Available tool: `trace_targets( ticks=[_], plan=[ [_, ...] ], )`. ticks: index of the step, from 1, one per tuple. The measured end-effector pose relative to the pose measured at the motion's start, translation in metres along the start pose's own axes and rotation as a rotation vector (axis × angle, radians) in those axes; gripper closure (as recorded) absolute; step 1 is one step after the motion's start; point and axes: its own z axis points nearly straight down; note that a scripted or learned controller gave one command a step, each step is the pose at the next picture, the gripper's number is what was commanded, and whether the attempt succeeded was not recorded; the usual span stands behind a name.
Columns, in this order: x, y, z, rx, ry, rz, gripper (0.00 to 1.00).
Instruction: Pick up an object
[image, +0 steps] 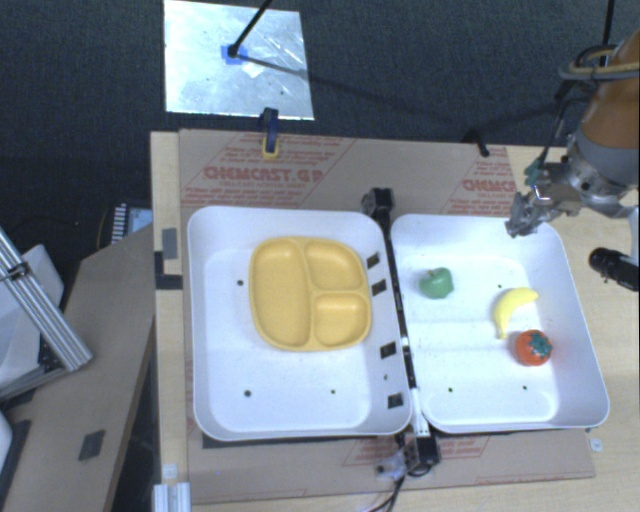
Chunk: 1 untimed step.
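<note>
In the right bin (480, 405) lie a green apple (436, 283), a yellow banana (511, 308) and a red tomato-like fruit (532, 347). My gripper (521, 223) hangs over the bin's far right corner, above and to the right of the apple and well back from the banana. Nothing shows between its fingers. The arm with its orange band (612, 118) comes in from the upper right.
The left bin (220, 390) holds a yellow divided plate (308, 292). A black clamp strip (392, 320) runs between the bins. A shiny metal sheet (238, 58) lies at the back, and an aluminium frame (35, 305) stands at the left.
</note>
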Motion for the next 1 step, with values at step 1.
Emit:
trace_targets(
  ticks=[1],
  plan=[
    [0.0477,0.0033,0.0125,0.001,0.000,0.001,1.00]
  ],
)
